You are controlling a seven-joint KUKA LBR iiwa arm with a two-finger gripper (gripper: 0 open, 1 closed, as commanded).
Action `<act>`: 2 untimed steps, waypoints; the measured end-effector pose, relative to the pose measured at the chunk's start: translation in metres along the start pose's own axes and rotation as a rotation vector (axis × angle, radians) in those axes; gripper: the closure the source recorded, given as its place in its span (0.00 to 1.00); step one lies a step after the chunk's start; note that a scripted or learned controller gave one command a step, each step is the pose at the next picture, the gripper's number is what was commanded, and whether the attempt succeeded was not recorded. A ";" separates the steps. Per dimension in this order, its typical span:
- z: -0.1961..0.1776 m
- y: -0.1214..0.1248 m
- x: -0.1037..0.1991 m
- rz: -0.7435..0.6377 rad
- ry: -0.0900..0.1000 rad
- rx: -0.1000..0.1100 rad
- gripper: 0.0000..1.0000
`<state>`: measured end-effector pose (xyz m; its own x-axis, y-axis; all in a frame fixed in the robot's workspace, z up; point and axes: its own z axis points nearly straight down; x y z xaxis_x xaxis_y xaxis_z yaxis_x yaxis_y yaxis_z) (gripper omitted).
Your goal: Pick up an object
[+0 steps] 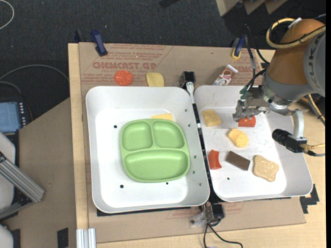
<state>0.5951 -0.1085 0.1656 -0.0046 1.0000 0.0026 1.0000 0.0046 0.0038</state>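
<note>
My gripper (247, 109) hangs low over the back of the right bin (295, 177), directly above a small red block (247, 121) whose top edge it meets or covers. Further forward in the same bin lie a pale yellow chunk (211, 118), a yellow corn-like piece (238, 137), a red wedge (214, 159), a brown slab (238, 160) and a tan toast-shaped piece (266, 168).
The left bin (103, 154) holds a green divided plate (154, 150) with a yellow piece (163, 117) behind it. Behind the bins on the board lie an orange item (123, 77), a yellow item (154, 79) and a small carton (223, 77). A black part (287, 138) sticks out over the right bin's right side.
</note>
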 end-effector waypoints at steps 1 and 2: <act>-0.020 -0.060 0.055 0.000 0.002 0.008 1.00; -0.072 -0.062 0.112 -0.003 0.000 -0.003 1.00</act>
<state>0.5326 0.0035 0.2373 -0.0075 1.0000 0.0022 1.0000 0.0075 0.0064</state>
